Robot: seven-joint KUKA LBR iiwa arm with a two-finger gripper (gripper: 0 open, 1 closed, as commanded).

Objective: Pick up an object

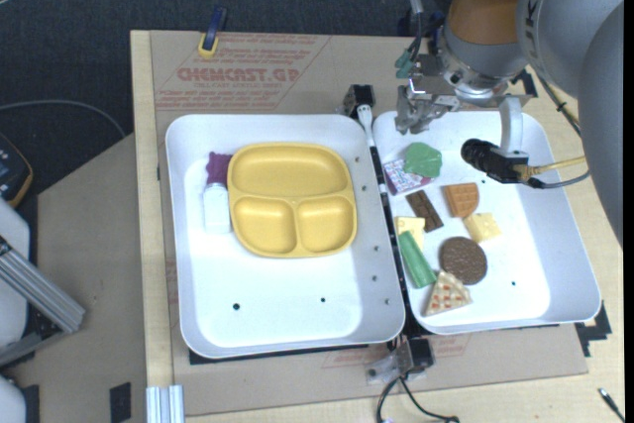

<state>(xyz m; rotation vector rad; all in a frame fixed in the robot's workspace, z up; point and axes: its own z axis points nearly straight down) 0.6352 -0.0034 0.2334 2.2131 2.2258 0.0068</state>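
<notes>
Arm (555,5) reaches in over right bin (555,243)'s far edge. Left bin (277,312) holds yellow tray (292,198), likely the drop spot. Gripper (421,114) above green piece (424,159); can't tell its opening; nothing held.

Before you, toy food lies loose in the right bin (555,243): a green leaf (424,158), brown bar (424,208), waffle (461,200), round cookie (463,260), pizza slice (447,294), possibly cheese (483,228).
</notes>
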